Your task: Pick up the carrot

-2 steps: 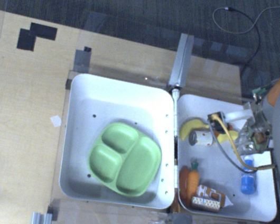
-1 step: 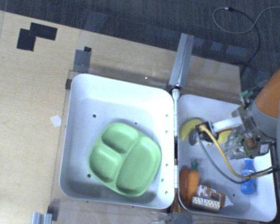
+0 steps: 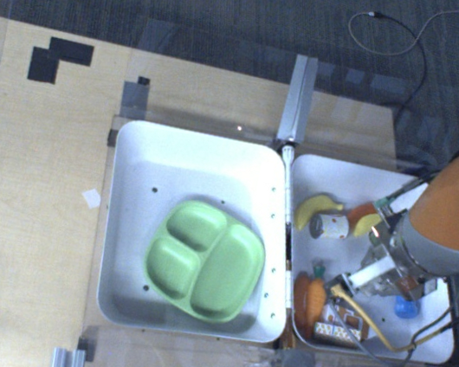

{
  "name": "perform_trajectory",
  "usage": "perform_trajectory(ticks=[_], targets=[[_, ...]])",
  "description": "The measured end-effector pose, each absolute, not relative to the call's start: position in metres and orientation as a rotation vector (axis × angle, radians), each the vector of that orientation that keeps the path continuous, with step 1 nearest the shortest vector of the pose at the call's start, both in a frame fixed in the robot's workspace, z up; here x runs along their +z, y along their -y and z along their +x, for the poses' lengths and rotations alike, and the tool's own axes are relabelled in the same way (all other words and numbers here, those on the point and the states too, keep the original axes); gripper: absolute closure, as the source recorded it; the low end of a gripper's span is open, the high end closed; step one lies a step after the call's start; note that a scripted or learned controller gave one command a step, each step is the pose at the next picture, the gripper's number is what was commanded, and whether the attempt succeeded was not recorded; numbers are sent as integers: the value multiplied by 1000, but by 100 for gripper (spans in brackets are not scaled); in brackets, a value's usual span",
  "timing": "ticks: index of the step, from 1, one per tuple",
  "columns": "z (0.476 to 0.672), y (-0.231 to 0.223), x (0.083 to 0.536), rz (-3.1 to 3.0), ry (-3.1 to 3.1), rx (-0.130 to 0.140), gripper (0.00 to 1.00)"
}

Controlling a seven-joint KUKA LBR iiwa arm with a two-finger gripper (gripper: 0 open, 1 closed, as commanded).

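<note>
Carrot [image 3: 309,297] lower left of right bin [image 3: 437,351], near banana [image 3: 317,208] and box [image 3: 339,322]. Gripper [image 3: 367,286] just right of it — finger state unclear. Risk: clutter crowds carrot, grasp slips or snags box.

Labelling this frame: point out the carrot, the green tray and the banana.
carrot [image 3: 310,296]: camera view, middle of its orange body.
green tray [image 3: 205,259]: camera view, ridge between its compartments.
banana [image 3: 317,208]: camera view, its yellow curve.

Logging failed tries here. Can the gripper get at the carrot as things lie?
Probably yes: the carrot lies uncovered near the right bin's front left corner, with the gripper just beside it. The bin wall and a small box crowd it.
</note>
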State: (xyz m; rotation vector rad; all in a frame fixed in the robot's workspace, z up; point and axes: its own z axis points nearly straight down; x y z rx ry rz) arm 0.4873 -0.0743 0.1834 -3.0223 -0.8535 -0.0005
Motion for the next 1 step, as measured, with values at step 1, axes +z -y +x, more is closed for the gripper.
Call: perform_trajectory(ticks=[1], targets=[[488,52,184,-3107,471,-4,100]])
